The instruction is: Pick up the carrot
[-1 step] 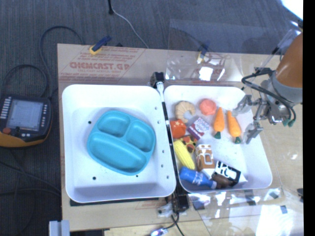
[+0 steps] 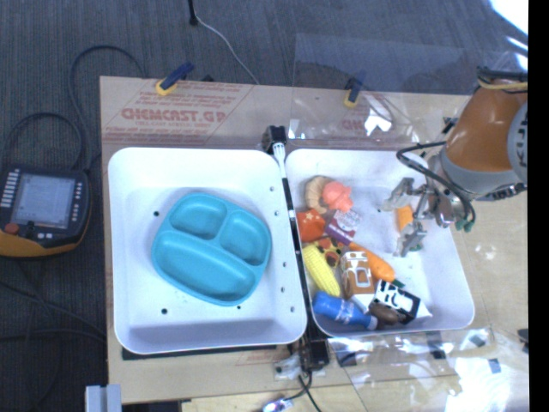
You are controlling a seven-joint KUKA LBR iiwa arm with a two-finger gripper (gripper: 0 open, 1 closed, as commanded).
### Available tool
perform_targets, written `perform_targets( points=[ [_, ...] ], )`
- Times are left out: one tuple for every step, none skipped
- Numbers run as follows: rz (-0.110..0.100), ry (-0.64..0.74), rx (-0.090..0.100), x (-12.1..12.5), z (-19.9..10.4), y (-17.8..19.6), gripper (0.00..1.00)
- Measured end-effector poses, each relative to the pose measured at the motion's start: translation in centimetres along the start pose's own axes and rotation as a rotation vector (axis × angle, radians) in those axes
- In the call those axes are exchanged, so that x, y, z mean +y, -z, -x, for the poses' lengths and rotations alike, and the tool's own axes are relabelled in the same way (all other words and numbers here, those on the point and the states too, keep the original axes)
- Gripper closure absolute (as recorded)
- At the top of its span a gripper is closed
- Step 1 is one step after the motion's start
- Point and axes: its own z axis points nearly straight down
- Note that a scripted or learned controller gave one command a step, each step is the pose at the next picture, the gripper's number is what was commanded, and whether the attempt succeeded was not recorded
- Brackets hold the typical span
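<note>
The two-finger gripper (image 2: pixel 409 217) hangs over the right white bin (image 2: pixel 446 312), its jaws apart around a small orange piece I can't identify. The long orange carrot (image 2: pixel 374 263) lies in the toy pile, apart from the gripper. By my reckoning, the pick is not yet done.

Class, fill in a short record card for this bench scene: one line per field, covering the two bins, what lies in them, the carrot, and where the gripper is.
left bin: holds a blue divided plate
right bin: holds a heap of toy foods along its left side
carrot: orange, lying in the heap, right of the corn
other items: pink toy, blue bottle near the front wall
gripper: over the right bin's right half, apart from the carrot
small orange thing: at the gripper; what it is, cannot tell
pendant: on the floor, left of the bench
</note>
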Motion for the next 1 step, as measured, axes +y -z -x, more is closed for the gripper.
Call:
perform_targets(
  points=[
    [-0.004,0.001,0.001,0.05,0.03,0.8,1.0]
  ],
)
